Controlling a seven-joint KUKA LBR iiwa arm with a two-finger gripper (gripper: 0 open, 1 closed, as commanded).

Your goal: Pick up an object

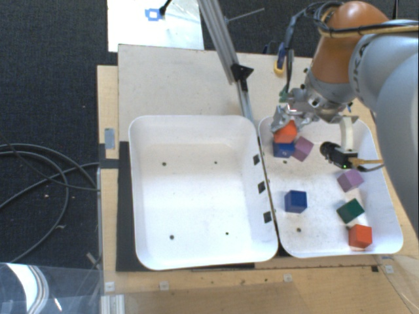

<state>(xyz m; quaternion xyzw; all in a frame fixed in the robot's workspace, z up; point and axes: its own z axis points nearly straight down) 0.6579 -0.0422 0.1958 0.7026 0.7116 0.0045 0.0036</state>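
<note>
My gripper [285, 128] hangs over the far left corner of the right bin [386, 241], shut on an orange block [285, 135] that sits between its fingers. The orange block overlaps a dark blue block [283, 151] just beneath it. A light purple block [303, 149] lies right beside that one. Further toward the front of the same bin lie a blue cube [295, 201], another purple block [350, 180], a green block [350, 210] and an orange-red block [360, 236].
The left bin [141, 195] adjoins the right bin along a shared rim [265, 188]. A slanted metal rod [222, 38] crosses behind the bins. A black cable end [334, 154] hangs below the wrist over the right bin.
</note>
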